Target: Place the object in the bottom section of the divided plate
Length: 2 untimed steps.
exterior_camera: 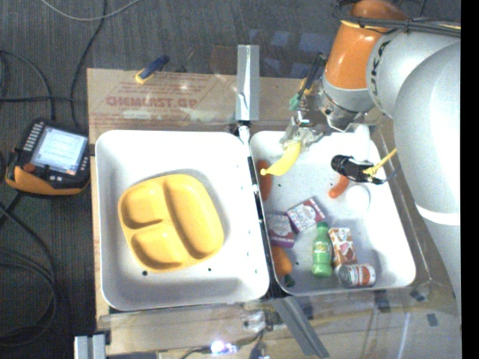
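Note:
A yellow divided plate [172, 220] with three compartments lies in the left white bin [112, 163]. My gripper [300, 136] hangs over the far left corner of the right bin [400, 253]. It is shut on the upper end of a yellow banana [287, 159]. The banana dangles at a slant below the fingers, just right of the wall between the bins. The plate's compartments hold nothing.
The right bin holds an orange carrot-like piece [338, 188], two purple packets [305, 215], a green bottle [322, 250], a small carton [341, 245], a can [357, 275] and orange items [281, 260] by its left wall. A teach pendant [52, 155] lies left of the bench.

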Available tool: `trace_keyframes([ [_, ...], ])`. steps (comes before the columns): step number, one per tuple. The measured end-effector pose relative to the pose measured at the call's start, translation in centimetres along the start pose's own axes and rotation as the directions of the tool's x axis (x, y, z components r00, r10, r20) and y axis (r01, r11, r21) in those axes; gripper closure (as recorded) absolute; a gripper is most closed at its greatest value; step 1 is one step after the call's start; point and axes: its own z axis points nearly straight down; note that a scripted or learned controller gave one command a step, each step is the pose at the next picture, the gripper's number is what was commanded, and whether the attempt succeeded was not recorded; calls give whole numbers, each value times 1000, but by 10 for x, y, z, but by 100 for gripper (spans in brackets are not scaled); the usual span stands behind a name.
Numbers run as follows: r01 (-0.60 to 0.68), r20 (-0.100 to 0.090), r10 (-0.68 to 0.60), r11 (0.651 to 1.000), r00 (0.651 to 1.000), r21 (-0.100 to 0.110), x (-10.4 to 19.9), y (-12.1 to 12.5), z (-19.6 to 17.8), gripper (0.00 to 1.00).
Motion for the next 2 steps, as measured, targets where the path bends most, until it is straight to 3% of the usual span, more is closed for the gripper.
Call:
trace_keyframes([
  [1,315,-3,-315,949,949,-3,66,-3,-1,100],
  [2,215,-5,-215,977,977,-1,106,-49,0,100],
])
